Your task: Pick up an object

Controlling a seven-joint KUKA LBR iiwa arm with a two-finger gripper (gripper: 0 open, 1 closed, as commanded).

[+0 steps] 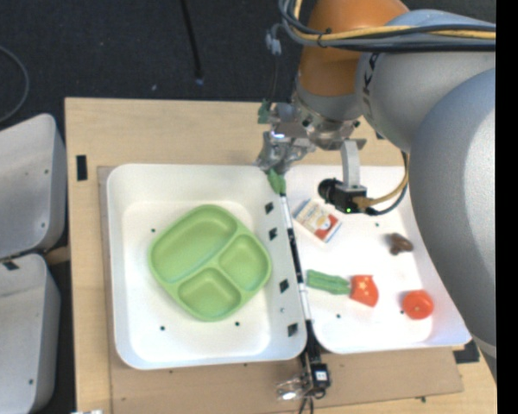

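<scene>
My gripper (276, 169) hangs over the back end of the divider between the two bins, under the orange wrist band. It is shut on a small green object (277, 183), which pokes out just below the fingertips, above the divider. In the right bin (440, 330) lie a white and red box (318, 220), a long green piece (326, 281), a red piece (363, 291), a red-orange ball (417, 304) and a small brown piece (401, 245). All of these lie apart from the gripper.
A green divided plate (209, 261) lies in the middle of the left bin (129, 335). The grey arm covers the right bin's back right part. A black module with a green light (345, 197) hangs on a cable beside the gripper.
</scene>
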